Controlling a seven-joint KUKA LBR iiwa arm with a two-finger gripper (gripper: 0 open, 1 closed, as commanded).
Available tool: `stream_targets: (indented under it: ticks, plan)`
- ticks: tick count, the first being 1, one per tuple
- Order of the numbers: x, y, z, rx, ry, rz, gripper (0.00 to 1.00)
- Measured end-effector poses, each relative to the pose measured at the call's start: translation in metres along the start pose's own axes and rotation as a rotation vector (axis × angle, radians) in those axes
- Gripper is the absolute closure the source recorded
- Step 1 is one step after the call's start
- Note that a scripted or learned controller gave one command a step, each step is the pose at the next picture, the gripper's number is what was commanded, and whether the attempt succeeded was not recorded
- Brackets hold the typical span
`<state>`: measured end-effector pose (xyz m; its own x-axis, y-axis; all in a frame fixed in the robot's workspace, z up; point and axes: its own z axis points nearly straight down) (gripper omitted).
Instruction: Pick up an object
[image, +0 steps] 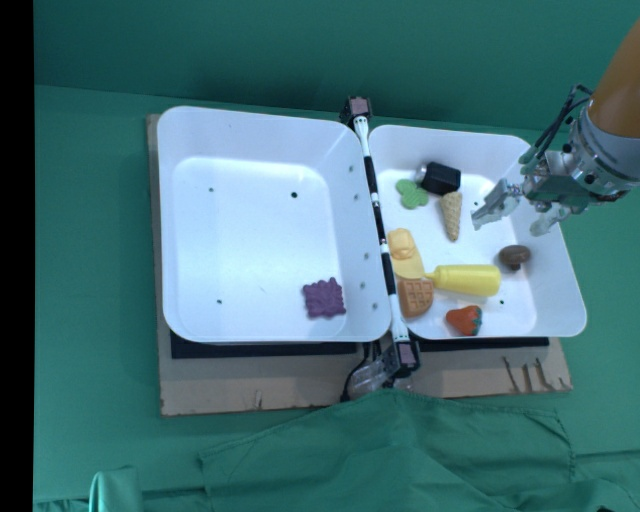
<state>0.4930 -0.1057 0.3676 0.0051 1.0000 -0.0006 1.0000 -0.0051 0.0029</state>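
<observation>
Gripper (520, 207) hangs over the right bin (560, 300), near its right edge toward the far corner, fingers spread apart with nothing between them. Arm (610, 120) comes in from the right, orange band above the wrist.

Right bin contents: black block (439, 178) near the far edge, touching or just beside a green flat piece (411, 193). Ice cream cone (452, 214) lies just right of the green piece, tip pointing to the near edge. Brown round item (515, 256) sits near the right edge, just below the gripper and apart from it. Yellow bottle (465, 279) lies on its side mid-bin, nozzle toward the left edge. Pale yellow piece (404, 251) sits against the left edge, with a waffle (415, 296) just nearer, close to the bottle's nozzle. Strawberry (464, 320) lies by the near edge, just beside the bottle's body.

Left bin (180, 200): purple grape cluster (324, 298) near the near right corner.

Both bins sit on a cardboard sheet (200, 390) on green cloth (90, 250); a black-and-white divider (372, 190) runs between the bins.
</observation>
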Motion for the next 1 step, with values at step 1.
stream_targets:
  ticks: [1]
  plan:
    - [0.004, 0.0341, 0.0983, 0.009, 0.0, -0.002, 0.0]
